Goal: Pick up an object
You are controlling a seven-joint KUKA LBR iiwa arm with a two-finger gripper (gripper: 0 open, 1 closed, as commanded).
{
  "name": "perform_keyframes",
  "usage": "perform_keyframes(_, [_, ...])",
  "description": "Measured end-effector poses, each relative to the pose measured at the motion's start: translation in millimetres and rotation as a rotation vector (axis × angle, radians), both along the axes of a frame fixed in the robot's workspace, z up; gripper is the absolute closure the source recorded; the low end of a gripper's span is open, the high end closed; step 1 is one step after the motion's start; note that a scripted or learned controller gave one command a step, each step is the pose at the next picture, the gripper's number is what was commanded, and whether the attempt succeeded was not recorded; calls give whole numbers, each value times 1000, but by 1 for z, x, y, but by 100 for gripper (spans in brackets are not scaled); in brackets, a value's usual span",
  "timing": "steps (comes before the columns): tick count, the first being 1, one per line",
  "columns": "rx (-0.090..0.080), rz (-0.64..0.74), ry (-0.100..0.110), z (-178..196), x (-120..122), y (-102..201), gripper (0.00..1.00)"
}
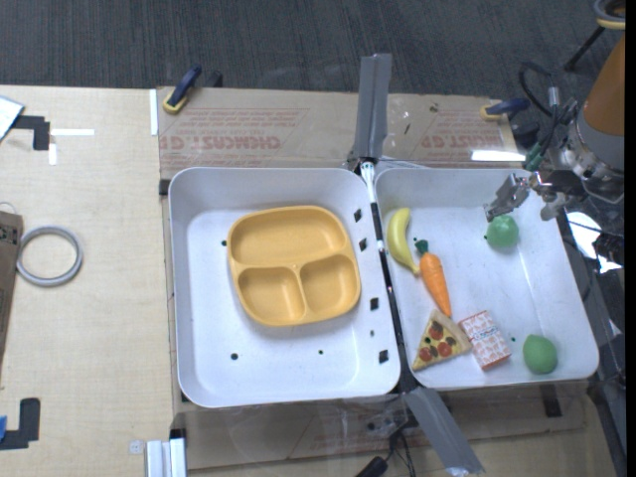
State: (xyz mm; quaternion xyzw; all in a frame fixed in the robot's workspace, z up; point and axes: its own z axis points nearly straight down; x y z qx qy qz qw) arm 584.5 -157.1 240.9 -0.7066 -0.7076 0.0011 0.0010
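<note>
1. Gripper (527, 199): at the upper right of the right bin (556, 296), above a round green object (503, 233). 2 dark fingers reach down and leftward. The view does not settle whether they are spread or pressed together, and nothing is seen between them.
2. Round green object: lies on the right bin's floor just below the gripper tips, near the far wall. Roughly spherical, so no long axis shows. Contact with the fingers cannot be confirmed.
3. Other contents of the right bin:
   - Banana (398, 238), yellow and curved, long axis running near to far along the left wall.
   - Carrot (434, 278), orange with a green top, long axis running from upper left to lower right, green end toward the banana, just beside it.
   - Pizza slice (438, 341), triangular, with red spots.
   - Small red and white box (484, 339), just beside the pizza slice on its right.
   - Second green ball (540, 354), in the near right corner, well apart from the first.
4. Left bin (199, 346): white, shallow, rounded corners. It holds 1 yellow tray (293, 263) with 3 compartments, smooth and matte, lying flat.
5. Bench surroundings: a grey tape ring (48, 255) lies on the pale wood surface, left of both bins.
</note>
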Motion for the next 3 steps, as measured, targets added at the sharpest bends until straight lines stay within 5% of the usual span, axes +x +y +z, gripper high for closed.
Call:
perform_keyframes(2, [-2,-129,-3,-37,75,-1,0])
perform_keyframes(3, [1,434,-3,-111,37,44,0])
